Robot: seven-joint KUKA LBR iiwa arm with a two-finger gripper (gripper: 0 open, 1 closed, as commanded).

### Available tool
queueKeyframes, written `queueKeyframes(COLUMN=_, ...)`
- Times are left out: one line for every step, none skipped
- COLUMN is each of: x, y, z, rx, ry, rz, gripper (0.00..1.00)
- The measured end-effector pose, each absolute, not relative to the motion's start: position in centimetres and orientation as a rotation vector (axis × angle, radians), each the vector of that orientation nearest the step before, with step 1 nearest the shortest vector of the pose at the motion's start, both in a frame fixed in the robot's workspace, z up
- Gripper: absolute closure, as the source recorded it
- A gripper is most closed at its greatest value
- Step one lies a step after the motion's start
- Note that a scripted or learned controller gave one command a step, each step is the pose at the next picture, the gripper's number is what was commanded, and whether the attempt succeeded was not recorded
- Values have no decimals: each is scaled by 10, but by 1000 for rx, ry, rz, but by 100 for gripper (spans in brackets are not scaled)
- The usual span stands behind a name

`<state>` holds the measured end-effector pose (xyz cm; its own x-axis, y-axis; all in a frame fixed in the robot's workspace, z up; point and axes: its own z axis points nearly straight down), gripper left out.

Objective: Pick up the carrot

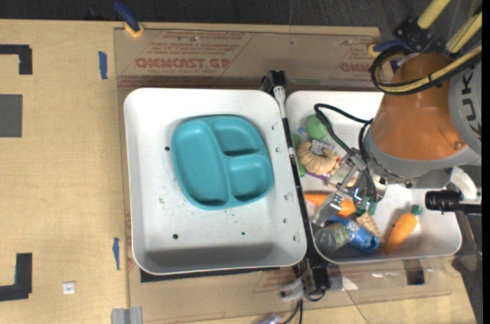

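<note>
Both white bins (145,184) show smooth, slightly glossy plastic. The teal divided tray (222,160) is matt plastic. The bench (61,184) surface resembles unfinished cardboard or fibreboard. The carrot (401,230) appears to be smooth moulded plastic, though resolution limits certainty. The arm's orange band (417,112) has a satin sheen

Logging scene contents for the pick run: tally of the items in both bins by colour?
Teal: 1, divided plastic plate.
Orange: 2, green-topped toy carrot and an orange piece.
Green: 1, rounded toy.
Tan: 1, lumpy toy.
Blue: 1, small toy.
Total: 6; the clutter may hide more.
</note>
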<state>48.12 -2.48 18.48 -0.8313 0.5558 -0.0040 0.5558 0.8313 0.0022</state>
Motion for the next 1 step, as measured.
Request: queueKeyframes(x=481, y=-25, z=185, rx=911, ry=3002, rz=2, gripper=0)
